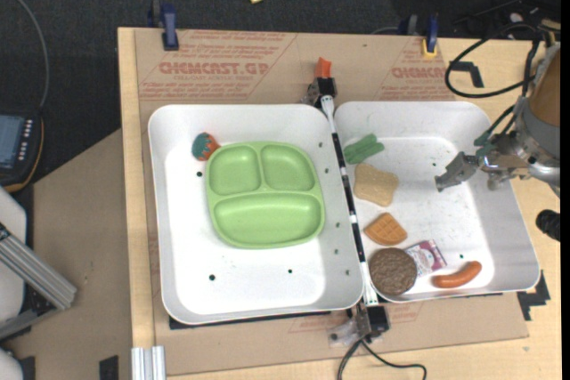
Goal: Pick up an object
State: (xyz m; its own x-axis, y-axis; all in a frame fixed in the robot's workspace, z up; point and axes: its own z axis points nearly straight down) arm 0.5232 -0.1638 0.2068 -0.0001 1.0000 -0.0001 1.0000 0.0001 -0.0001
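The right bin (419, 109) holds several toy foods. A green leafy piece (362, 148) lies at its upper left. Below it come a tan bread slice (375, 185), an orange waffle piece (386, 230) and a round brown patty (393, 270). A purple packet (429, 255) and an orange-red sausage (457, 274) lie near the front edge. My gripper (448, 177) hangs over the bare middle-right of this bin, right of the bread, with nothing seen in it.
The left bin (174, 191) holds a green divided plate (264, 194) and a small red and green toy (206, 146) at its upper left. Clamps (323, 87) stand where the bins meet. A black cable (481, 76) loops behind the right bin.
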